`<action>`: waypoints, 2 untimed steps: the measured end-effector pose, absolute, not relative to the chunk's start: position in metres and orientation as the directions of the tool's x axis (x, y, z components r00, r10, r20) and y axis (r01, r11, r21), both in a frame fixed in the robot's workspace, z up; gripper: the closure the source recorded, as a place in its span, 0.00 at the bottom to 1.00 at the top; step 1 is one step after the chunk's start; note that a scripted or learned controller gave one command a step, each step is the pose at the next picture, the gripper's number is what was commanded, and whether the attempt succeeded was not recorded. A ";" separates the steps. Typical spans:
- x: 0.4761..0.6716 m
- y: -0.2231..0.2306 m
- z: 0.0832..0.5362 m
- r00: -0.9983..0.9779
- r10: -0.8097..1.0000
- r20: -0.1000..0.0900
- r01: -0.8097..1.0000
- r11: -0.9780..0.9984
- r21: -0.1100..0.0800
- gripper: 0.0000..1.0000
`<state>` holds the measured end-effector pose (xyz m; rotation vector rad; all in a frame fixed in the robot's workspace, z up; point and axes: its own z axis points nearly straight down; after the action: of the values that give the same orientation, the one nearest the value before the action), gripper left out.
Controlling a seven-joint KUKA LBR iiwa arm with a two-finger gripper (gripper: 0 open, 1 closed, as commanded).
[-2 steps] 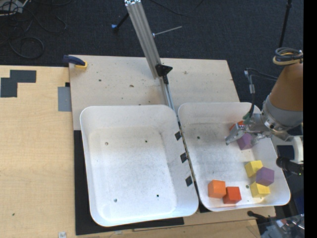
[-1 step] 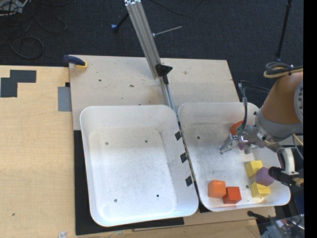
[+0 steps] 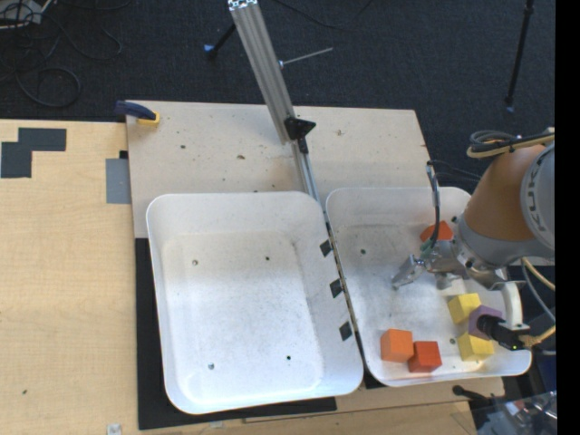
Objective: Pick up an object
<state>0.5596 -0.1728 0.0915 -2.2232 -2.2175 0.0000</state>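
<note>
My gripper [image 3: 410, 273] hangs low over the middle of the right bin [image 3: 381, 216], reaching in from the right under the orange wrist band. A small orange-red object [image 3: 436, 234] lies just behind the wrist, partly hidden by it. Toward the bin's front edge sit an orange cube [image 3: 396, 344] and a red cube [image 3: 424, 356], touching each other. To their right are a yellow block [image 3: 463, 306], a purple piece [image 3: 487, 320] and a second yellow block [image 3: 473, 346]. Nothing shows between the gripper and the bin floor beneath it.
The left bin [image 3: 236, 297] stands beside the right one, the two sharing a middle wall with black clips [image 3: 333, 286]. A slanted aluminium post [image 3: 267, 71] rises behind the bins. A blue and yellow clamp [image 3: 139, 112] lies at the board's back left corner.
</note>
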 end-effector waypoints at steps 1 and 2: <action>0.559 -0.174 0.102 0.010 1.000 0.002 1.000 -0.010 -0.001 1.00; 0.569 -0.180 0.154 -0.002 1.000 -0.001 1.000 0.002 0.003 1.00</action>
<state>0.5692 -0.1797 0.1544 -2.2216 -2.2251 -0.0019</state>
